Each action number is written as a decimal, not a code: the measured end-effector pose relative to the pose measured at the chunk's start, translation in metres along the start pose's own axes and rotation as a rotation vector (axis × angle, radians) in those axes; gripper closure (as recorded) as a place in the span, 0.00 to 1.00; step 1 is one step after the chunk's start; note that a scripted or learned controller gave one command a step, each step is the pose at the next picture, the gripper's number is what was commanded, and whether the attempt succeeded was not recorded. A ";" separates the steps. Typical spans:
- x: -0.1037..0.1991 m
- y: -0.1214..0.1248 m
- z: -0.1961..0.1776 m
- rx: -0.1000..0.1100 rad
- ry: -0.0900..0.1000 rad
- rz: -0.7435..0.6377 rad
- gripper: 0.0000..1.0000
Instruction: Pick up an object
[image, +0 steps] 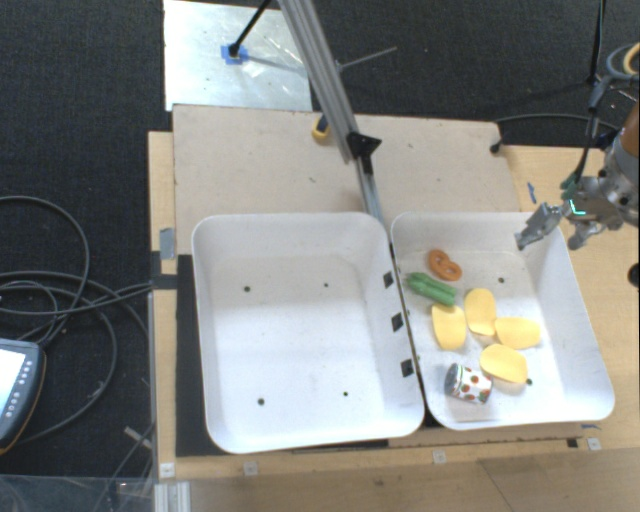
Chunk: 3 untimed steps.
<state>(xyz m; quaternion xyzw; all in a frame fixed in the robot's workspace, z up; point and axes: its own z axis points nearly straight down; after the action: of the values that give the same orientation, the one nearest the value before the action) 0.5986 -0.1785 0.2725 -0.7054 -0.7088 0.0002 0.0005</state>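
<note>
Smooth yellow slices (483, 331), perhaps plastic, below open metal gripper (558, 230).

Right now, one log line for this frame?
gripper: open, holding nothing, over right white bin's far corner | left white bin | target: orange ring, untouched

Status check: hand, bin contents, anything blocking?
Hand open, above right bin far corner, holding nothing. Orange ring, green pod, yellow pieces, spotted cup untouched. No obstruction.

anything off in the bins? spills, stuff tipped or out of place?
Only the small spotted can, lying on its side near the right bin's front edge. The yellow pieces, green pod and orange ring lie inside that bin; nothing spilled.
</note>
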 end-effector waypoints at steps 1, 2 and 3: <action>0.000 0.001 -0.002 -0.003 -0.001 -0.001 0.00; -0.004 0.010 0.052 0.001 0.000 0.002 0.00; 0.003 0.018 0.107 0.001 0.000 -0.001 0.00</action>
<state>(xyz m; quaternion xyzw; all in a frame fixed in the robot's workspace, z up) 0.6160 -0.1753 0.1656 -0.7049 -0.7094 0.0007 0.0011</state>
